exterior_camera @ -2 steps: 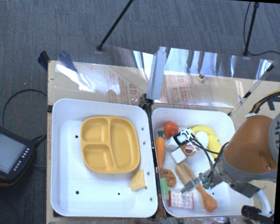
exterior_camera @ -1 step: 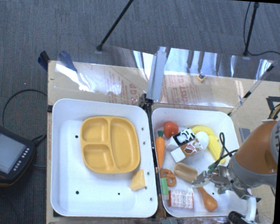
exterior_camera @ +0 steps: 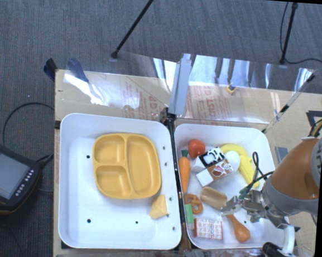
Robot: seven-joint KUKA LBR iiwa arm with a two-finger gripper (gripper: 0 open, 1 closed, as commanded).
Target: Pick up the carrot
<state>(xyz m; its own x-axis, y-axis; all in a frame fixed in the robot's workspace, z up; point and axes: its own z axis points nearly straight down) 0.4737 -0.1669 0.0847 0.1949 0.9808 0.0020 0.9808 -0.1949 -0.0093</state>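
Orange carrot [exterior_camera: 184, 174], lengthwise, right bin's left edge

An orange carrot [exterior_camera: 184, 172] with a green top, a red tomato [exterior_camera: 196, 147], a yellow banana [exterior_camera: 242, 160] and a yellow divided plate [exterior_camera: 127, 165] lie in white bins [exterior_camera: 74, 224].

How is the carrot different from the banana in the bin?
The carrot is orange with a green top; the banana is yellow. The carrot is straight and thin, while the banana is curved and thicker. The carrot lies along the right bin's left wall, while the banana lies toward its far right side, closer to the gripper. Both are toy foods lying flat in the same bin, and neither is between the gripper's fingers.
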